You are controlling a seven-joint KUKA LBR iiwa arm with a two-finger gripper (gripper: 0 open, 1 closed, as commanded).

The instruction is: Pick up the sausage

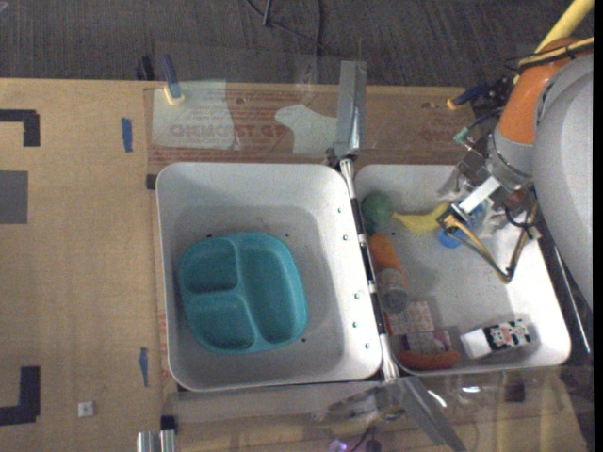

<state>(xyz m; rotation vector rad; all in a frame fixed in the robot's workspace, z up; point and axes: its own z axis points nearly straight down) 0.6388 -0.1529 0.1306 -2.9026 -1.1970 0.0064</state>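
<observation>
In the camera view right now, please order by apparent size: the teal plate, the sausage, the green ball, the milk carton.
1. teal plate, by far the largest.
2. sausage and milk carton: they look alike, so I do not rank them.
3. green ball, the smallest, though only slightly.

Down on the tan tabletop (75, 281) we've got two shallow white bins sitting side by side, the left bin (250, 191) and the right bin (546, 332) touching along a metal strip (350, 111) that runs up past their far edges. Behind the bins a clear plastic sheet (236, 116) lies flat on the wood, held by a blue clamp (171, 75) at its left corner. Over on the left side, black tape corners (24, 125) and short blue tape strips (126, 134) mark the surface, with a grey patch (13, 197) at the edge.
</observation>
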